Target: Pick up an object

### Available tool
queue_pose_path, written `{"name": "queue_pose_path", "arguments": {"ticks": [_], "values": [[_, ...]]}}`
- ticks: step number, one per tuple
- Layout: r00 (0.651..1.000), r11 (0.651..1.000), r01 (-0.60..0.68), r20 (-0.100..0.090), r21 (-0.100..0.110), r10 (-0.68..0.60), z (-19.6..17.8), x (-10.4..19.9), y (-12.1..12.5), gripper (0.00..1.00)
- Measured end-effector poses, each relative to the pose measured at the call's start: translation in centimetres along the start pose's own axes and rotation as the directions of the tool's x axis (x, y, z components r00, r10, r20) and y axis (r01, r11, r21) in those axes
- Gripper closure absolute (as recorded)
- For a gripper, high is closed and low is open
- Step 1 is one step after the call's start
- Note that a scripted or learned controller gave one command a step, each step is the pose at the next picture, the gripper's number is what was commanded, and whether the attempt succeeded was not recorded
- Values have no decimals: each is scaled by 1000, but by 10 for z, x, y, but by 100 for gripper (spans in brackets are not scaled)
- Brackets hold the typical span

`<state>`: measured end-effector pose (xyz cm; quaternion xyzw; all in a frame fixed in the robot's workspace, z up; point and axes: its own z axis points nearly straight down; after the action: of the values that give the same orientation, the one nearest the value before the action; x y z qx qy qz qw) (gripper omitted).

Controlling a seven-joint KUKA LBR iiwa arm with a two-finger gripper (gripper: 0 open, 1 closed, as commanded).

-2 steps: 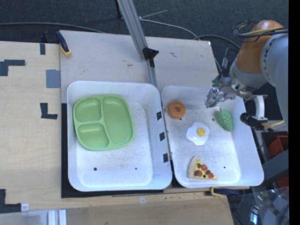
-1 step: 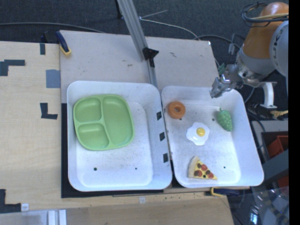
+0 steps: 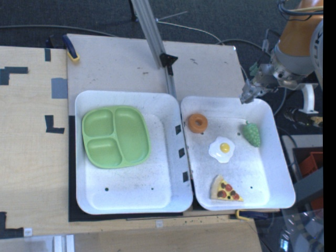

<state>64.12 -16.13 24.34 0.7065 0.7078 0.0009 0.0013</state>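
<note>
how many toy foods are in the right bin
4: a donut at the upper left, green grapes at the upper right, a fried egg mid-bin, a pizza slice near the front.

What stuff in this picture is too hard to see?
- Claw, camera view: small and blurry at the right bin's top corner, so open or shut is unclear.
- Arm: cut off by the right edge.
- Green toy: too small to name.

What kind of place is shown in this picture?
Probably a robotics lab test bench: a grey-and-orange arm reaches toward two white bins, which hold toy food such as a pizza slice and a fried egg.
</note>
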Motion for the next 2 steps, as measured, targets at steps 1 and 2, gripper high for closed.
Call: {"name": "queue_pose_path", "arguments": {"ticks": [1,2], "values": [[1000,1000,4,-2,6,-3,4,58,-26,100],[1000,1000,4,-2,6,-4,-4,109,-50,100]]}}
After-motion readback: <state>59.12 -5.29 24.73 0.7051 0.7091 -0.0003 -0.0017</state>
